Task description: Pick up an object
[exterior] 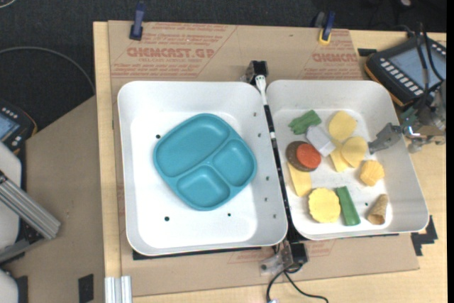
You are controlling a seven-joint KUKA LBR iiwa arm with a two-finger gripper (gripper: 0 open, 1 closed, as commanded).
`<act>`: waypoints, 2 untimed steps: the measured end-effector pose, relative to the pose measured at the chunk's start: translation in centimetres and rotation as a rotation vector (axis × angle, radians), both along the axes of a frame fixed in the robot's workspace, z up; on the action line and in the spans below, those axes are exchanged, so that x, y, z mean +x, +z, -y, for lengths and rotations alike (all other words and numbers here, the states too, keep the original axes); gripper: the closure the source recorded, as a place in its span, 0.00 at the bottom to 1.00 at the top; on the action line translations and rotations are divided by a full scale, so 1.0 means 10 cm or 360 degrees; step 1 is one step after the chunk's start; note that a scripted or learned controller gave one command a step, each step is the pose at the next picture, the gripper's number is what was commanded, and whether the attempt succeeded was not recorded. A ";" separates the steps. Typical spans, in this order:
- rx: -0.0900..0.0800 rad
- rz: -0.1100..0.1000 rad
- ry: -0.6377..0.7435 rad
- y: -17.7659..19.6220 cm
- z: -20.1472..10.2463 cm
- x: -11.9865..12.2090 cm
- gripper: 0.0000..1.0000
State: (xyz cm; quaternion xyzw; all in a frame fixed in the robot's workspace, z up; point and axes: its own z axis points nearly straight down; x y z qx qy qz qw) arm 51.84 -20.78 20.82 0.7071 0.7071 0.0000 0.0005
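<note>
Glossy teal plastic tray (pixel 205 161), smooth white plastic bins (pixel 142 117), matt cardboard (pixel 213 57)

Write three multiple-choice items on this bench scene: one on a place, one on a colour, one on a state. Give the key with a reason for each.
1. Where does the teal divided plate lie?
A. In the left bin
B. In the right bin
C. On the cardboard outside both bins

2. What colour is the stick-shaped piece near the right bin's front edge?
A. Blue
B. Green
C. White

3. Where is the gripper now?
A. Over the teal plate
B. Beyond the bench, over the dark floor
C. At the right bin's right side, by the yellow pieces

Key: 1 A, the plate sits alone in the left bin. 2 B, it is green, beside a yellow disc. 3 C, its tip reaches in near the yellow pieces.
</note>
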 end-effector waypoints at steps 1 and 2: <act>0.0001 0.0008 0.0012 0.41 -0.70 -0.02 0.00; 0.0002 0.0007 0.0014 0.67 -1.50 -0.06 0.00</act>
